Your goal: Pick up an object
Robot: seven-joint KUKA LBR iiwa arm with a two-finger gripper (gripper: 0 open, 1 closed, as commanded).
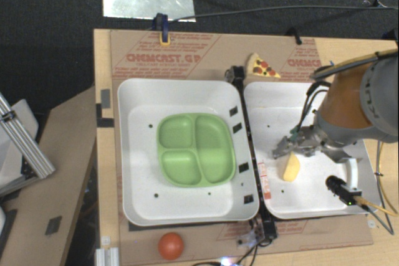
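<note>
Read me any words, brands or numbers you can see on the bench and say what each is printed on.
"CHEMCAST GP": red print on the brown protective sheet behind the left bin.
A second red print of the same look, on that sheet behind the right bin, is cut off by the arm; its letters are too partial to read.
Smaller red lines under both are too blurred to read.

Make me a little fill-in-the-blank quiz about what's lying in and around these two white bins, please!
1. The green divided plate lies in the ____ bin as the camera sees it.
2. The yellow object in the right bin lies just below the gripper, and its colour is ____.
3. The toy pizza slice lies outside the bins, beyond the ____ bin's far edge.
4. The ball on the bench in front of the left bin is ____ in colour.

Missing words: left; yellow; right; red
</note>
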